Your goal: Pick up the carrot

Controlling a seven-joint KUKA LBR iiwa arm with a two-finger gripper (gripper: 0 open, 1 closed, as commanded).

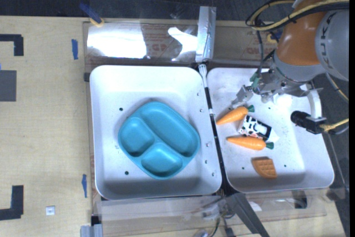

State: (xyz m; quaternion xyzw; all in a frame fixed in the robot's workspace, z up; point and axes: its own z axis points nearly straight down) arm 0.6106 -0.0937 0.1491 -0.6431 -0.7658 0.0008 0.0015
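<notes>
Two orange carrots with green tops lie in the right bin (310, 175). One carrot (232, 115) sits near the bin's left wall, tilted up to the right. The other carrot (247, 143) lies almost level, a little lower. My gripper (244, 97) hangs just above the green end of the upper carrot, at the end of the grey arm with its orange band (299, 41). Nothing is seen held in it.
A black-and-white toy (255, 128) lies between the two carrots. A tan waffle-like piece (264, 167) sits near the right bin's front. The left bin (105, 91) holds a blue divided plate (159, 139). Cables loop above the arm.
</notes>
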